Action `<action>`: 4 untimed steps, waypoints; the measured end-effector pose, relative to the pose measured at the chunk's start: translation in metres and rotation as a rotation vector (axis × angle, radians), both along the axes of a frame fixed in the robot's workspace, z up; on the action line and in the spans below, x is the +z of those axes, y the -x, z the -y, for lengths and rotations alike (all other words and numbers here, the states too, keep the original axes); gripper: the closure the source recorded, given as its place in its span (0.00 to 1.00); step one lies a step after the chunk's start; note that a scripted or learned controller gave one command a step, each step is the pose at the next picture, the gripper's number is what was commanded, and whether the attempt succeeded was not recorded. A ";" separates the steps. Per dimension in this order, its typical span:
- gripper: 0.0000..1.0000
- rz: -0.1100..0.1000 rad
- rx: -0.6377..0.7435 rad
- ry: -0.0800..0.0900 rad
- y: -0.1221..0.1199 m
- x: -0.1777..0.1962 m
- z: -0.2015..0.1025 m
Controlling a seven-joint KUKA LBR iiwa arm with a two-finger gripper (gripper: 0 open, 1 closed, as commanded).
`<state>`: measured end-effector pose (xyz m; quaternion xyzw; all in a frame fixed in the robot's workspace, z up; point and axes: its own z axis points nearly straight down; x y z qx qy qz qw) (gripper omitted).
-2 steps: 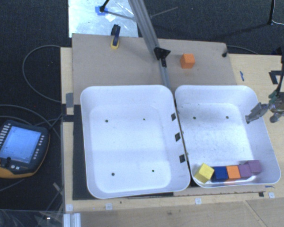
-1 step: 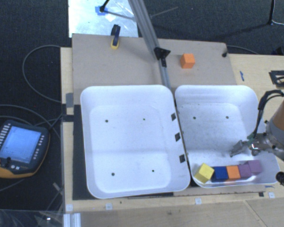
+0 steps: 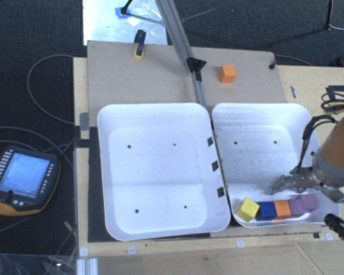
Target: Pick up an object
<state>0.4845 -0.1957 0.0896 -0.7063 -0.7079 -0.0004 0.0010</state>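
Two white bins side by side on the bench [image 3: 160, 73]: the left bin [image 3: 112, 171] and the right bin [image 3: 258, 119], edges touching in the middle. Right bin taken as the landmark from here on.

Four small blocks in a row along the near edge of the right bin: yellow block [image 3: 247, 209] at the left end and tilted, then blue block [image 3: 267, 209], orange block [image 3: 282, 208] and purple block [image 3: 303, 204]. Blue, orange and purple touching one after the other; yellow just beside blue.

One grey arm [image 3: 337, 156] with an orange band, reaching in over the right side of the right bin. One long grey pole [image 3: 178, 33] slanting from beyond the far edge of the right bin toward the gap between the bins. One hand-held screen box [image 3: 22, 179] with an orange rim on the floor, well to the left of the right bin, past the left bin. One more orange cube [image 3: 227, 73] on the bench just beyond the far edge of the right bin. One small yellow and blue clamp [image 3: 139, 43] farther off, beyond the far left.

Gripper [image 3: 284, 183] low inside the right bin, just above the row, near the orange block. Nothing seen between the fingers. Too small and dark to tell how wide.
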 end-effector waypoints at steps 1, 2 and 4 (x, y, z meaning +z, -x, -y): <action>0.00 0.001 0.010 -0.004 -0.010 0.000 -0.090; 0.00 0.012 0.007 0.002 -0.019 0.101 -0.115; 0.00 0.006 0.004 0.003 -0.021 0.145 -0.099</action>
